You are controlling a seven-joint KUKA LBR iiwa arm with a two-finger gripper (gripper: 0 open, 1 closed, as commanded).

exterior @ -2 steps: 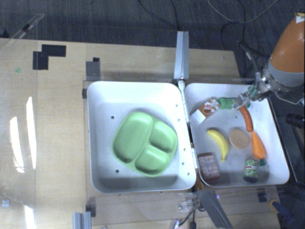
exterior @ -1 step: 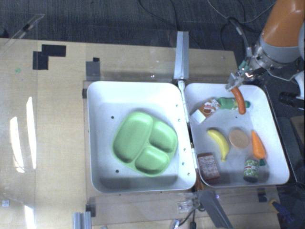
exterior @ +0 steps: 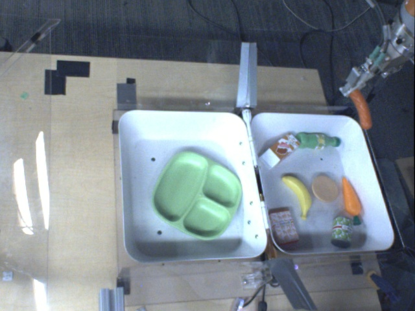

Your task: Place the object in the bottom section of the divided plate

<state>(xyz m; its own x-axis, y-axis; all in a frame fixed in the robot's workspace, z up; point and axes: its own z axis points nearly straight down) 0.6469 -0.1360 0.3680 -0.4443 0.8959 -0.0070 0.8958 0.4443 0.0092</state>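
The gripper point(exterior: 360, 91) held a carrot point(exterior: 362, 109) above the right bin's point(exterior: 376, 173) far corner (lifted clear), the green plate point(exterior: 196, 194) waiting left.

No legible text — labels blurred.

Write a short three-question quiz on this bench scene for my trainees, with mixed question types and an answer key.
1. True or false: the green divided plate lies in the left bin.
2. What orange thing is between the fingers of the gripper? A) carrot B) cup C) sponge
3. Fill in: the banana lies in the ____ bin.

Key: 1 true; 2 A, an orange carrot, raised over the right bin's far corner; 3 right.
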